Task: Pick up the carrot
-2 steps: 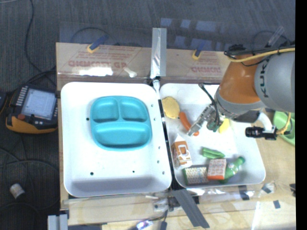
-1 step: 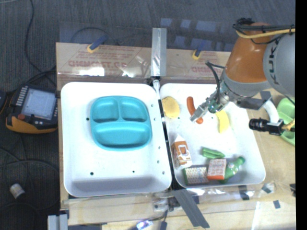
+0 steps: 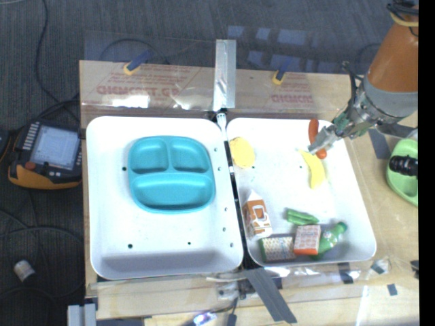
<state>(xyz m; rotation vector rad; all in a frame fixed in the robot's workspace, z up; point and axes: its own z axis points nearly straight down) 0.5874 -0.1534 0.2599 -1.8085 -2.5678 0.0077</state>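
The gripper point(image 3: 325, 141) hangs over the far right part of the right bin point(image 3: 360, 209), its tip low against an orange-red thing that I take to be the carrot point(image 3: 313, 129), which lies close to the bin's far wall with a small orange bit showing just below the tip. How far apart the jaws stand, and whether they have anything between them, I cannot tell; the tool blurs into the carrot at this angle. Just near of the tip lies a yellow banana-like piece point(image 3: 316, 172), almost touching the carrot's near end, so a closing grip set a little too near could take the banana instead, or pinch both and drop one. The carrot looks slim and rounded, so a grip on its very end may let it swing or slip out on the lift. The far wall is close, and a descent set slightly too far could strike the rim or push the carrot against it. Further left sits a yellow round piece point(image 3: 242, 152), and along the near side a carton point(image 3: 256, 216), a green pod point(image 3: 301, 216), small boxes point(image 3: 292, 243) and a green bottle point(image 3: 331, 236), all well apart from the tip. The left bin point(image 3: 102, 182) holds a blue divided plate point(image 3: 171, 173), out of the way.
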